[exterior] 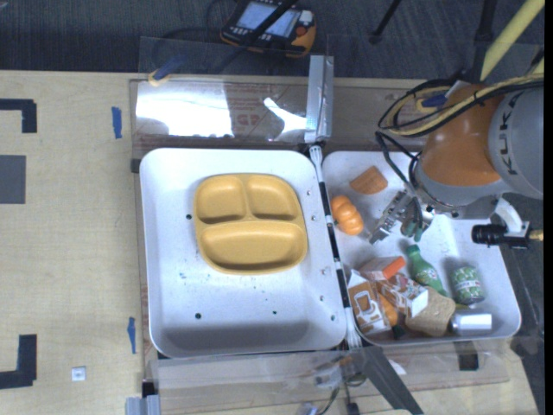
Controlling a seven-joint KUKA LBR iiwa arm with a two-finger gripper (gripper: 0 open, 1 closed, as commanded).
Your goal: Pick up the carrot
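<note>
The carrot point(393, 267) looks a light, stiff, slick toy half-buried among packets, best nipped across its orange middle; the pincer point(399, 217), whether apart or together I cannot tell.

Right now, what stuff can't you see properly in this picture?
- Gripper, camera view: too small and blurred to tell whether its fingers are open or shut.
- Carrot: just an orange bit shows; the pile of packets in the right bin covers the rest.
- Packet labels: too small to read.
- Right bin's far corner: hidden behind the arm.
</note>
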